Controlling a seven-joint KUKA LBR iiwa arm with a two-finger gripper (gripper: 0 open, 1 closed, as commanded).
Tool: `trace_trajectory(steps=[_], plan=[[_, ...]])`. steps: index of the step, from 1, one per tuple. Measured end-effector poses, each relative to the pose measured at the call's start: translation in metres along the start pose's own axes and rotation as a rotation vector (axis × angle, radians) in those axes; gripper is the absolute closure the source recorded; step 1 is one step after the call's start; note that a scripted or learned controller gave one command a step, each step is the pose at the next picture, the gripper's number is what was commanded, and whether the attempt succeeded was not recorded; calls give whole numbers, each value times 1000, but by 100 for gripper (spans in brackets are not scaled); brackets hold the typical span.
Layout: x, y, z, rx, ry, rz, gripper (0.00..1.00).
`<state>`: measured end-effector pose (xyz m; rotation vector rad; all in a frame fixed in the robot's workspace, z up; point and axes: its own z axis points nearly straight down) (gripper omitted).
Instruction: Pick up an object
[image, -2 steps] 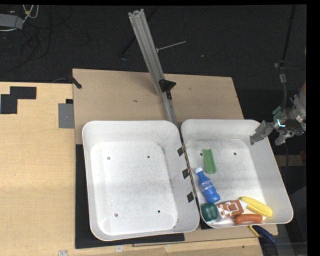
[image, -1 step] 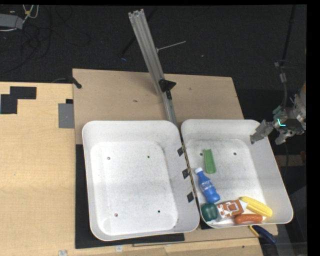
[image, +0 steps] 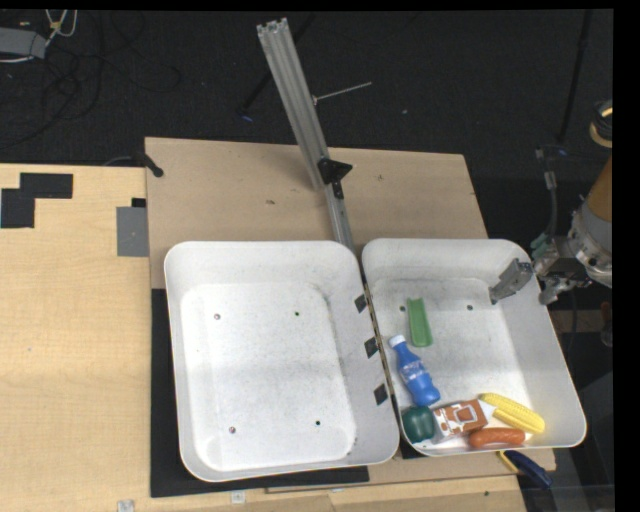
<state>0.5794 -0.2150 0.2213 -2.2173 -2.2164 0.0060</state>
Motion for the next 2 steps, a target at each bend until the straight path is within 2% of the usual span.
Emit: trace_trajectory(steps=[1,2], plan=[[-2,9,56,0,1,0,0],[2,6,100,0,1,0,0]])
